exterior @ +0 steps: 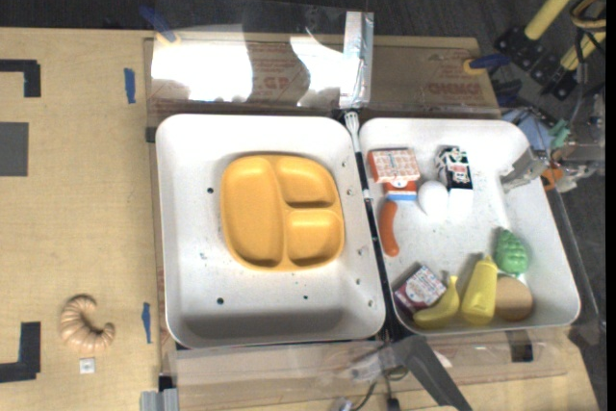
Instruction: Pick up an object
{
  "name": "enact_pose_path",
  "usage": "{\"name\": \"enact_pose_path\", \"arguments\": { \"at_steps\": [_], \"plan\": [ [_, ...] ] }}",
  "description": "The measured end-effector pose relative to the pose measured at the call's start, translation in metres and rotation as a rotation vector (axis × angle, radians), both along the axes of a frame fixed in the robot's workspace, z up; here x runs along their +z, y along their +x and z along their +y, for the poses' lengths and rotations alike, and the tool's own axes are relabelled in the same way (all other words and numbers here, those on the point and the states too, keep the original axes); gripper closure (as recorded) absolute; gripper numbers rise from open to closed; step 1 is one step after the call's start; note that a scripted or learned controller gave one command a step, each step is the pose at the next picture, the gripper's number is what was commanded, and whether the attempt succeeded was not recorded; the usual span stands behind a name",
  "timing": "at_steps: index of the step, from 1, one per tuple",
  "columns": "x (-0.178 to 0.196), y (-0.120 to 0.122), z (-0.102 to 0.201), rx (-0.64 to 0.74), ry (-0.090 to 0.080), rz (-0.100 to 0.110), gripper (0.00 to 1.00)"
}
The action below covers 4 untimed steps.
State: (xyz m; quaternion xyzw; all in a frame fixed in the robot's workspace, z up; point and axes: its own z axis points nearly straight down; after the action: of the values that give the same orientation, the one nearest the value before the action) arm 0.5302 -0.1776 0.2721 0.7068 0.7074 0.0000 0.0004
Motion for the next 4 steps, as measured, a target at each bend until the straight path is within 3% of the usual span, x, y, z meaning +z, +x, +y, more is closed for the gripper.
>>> {"name": "enact_pose_path", "arguments": {
  "at_steps": [1, 2, 3, 4],
  "plan": [
    [-0.153, -0.027, -0.006, -0.017, -0.010, -0.024, 0.00],
    [-0.166, -0.025, -0.022, -0.056, -0.008, -0.040, 0.00],
    [-0.170, -0.020, -0.030, 0.021, 0.011, -0.029, 0.00],
    [-0.158, -0.017, -0.037, 0.017, -0.012, -0.045, 1.00]
  ]
}}
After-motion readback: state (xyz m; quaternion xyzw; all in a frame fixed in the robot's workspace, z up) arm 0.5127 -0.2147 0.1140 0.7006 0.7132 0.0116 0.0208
